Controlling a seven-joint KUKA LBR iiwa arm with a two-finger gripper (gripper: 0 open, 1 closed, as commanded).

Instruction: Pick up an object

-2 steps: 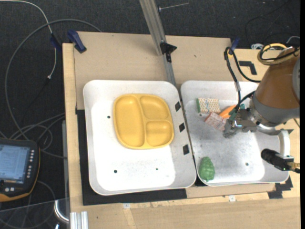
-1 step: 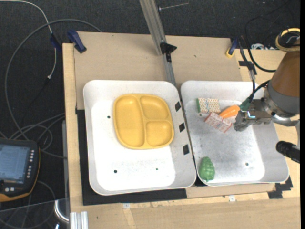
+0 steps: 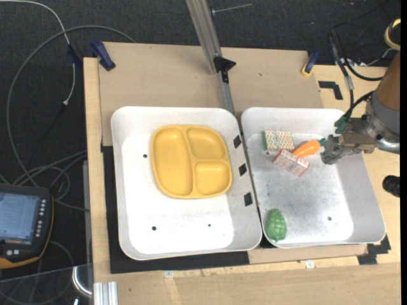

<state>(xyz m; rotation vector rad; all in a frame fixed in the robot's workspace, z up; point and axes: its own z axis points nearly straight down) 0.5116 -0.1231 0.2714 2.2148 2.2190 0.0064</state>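
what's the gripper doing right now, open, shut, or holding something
Gripper: low in the right bin, right beside the orange carrot; whether it is open, shut or gripping cannot be told.

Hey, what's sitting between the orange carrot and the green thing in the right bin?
In the camera view, a small red-and-white packet lies just below the carrot; from there down to the green object, just bare bin floor.

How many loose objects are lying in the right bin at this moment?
4. A patterned packet near the back, an orange carrot beside the gripper, a red-and-white box just below the carrot, and a green item at the front-left corner.
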